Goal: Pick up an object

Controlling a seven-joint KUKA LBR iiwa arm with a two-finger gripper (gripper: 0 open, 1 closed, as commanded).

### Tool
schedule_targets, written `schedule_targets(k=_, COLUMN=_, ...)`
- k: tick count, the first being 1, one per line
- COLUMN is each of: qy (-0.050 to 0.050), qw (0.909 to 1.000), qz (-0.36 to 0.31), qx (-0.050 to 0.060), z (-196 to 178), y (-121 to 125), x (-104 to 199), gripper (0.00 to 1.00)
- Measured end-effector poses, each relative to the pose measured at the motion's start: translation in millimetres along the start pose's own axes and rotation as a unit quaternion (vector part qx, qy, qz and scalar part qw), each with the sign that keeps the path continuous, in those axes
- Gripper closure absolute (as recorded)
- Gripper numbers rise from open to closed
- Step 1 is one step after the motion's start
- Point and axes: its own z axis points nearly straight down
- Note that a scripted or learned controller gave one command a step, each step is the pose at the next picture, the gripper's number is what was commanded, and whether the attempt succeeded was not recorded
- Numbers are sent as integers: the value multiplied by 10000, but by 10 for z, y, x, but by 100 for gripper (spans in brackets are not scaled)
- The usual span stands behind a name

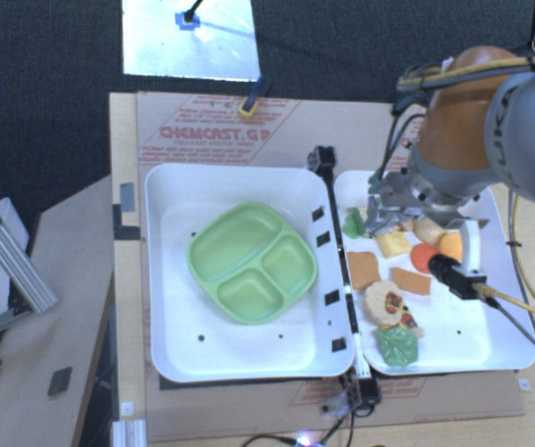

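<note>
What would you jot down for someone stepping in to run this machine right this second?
Gripper: low in the right bin, over the food pieces; whether it grips anything cannot be seen.
Things: toy food lies in the right bin: orange slab, pizza slice, green leafy piece. Green divided plate sits in the left bin.
Done: arm has reached the pile.
Left: lift one object.

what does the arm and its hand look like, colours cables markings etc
The arm is bulky, rounded and grey, with a glossy orange band above the wrist. Dark lettering runs down the grey shell at the right. Thin black cables loop along the wrist, one near the white bin. The hand is a compact grey metal block.
</note>
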Motion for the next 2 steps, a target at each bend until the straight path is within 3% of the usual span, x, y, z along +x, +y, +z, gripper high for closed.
schedule_targets(k=2, qy=3, qw=10000, qz=-23, qx=3, z=-162, y=-6, x=104, gripper=100)
